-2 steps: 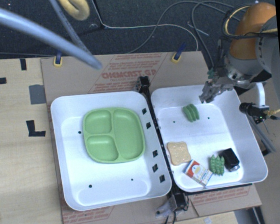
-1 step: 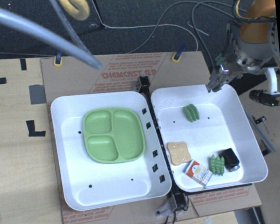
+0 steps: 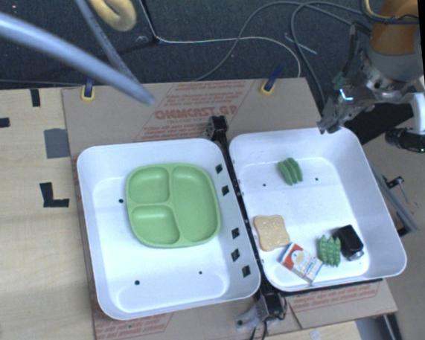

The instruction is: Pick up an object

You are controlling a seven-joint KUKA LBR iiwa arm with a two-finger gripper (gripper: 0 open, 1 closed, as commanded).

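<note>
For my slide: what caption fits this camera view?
Claw hovers over right bin's far corner; green tray sits in left bin.

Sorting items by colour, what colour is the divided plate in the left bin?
Light green; the divided plate shows clearly in the camera view.

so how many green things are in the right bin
2. One green ridged toy lies near the far side of the right bin. Another green toy sits near the front, between a small carton and a black block.
</note>
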